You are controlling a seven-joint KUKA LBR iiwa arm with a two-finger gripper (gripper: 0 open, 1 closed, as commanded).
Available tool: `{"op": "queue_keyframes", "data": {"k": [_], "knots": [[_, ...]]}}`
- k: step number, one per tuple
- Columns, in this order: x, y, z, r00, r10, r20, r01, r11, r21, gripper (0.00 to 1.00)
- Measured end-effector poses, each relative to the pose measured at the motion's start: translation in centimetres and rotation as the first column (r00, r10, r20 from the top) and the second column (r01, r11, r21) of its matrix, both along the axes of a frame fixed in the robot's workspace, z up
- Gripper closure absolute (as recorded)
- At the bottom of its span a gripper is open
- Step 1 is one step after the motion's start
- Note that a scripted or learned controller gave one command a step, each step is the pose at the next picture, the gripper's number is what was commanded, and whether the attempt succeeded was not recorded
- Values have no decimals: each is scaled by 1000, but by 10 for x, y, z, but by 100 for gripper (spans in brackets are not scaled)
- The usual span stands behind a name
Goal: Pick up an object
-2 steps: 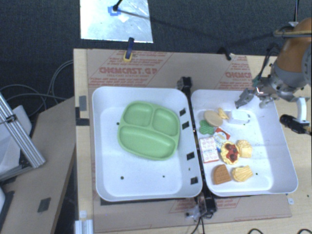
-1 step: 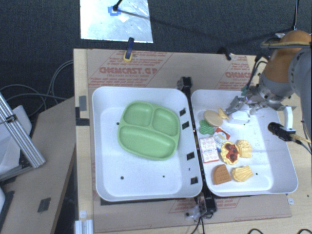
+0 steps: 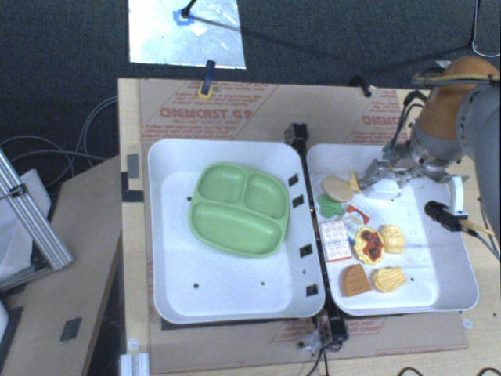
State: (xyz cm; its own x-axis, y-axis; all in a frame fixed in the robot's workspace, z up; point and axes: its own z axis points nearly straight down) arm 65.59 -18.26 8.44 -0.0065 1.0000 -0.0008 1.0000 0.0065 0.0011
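Right bin (image 3: pixel 450 284), toward the bench's right edge: toy foods clustered at its left and near side, namely a tan round piece (image 3: pixel 337 187), green piece (image 3: pixel 329 207), pizza slice (image 3: pixel 369 244), bread slice (image 3: pixel 355 280), two yellow pastries (image 3: pixel 389 278). Hand (image 3: pixel 381 172): low over the bin's far part, just beside the tan piece; finger opening cannot be told. Left bin (image 3: pixel 168 288): green divided tray (image 3: pixel 239 209).

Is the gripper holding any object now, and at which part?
It cannot be told: the gripper hangs low over the right bin, near a tan round piece.
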Motion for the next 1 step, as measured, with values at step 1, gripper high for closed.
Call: {"op": "queue_keyframes", "data": {"k": [1], "knots": [[1, 0, 13, 1000, 2, 5, -2, 1000, -2, 100]]}}
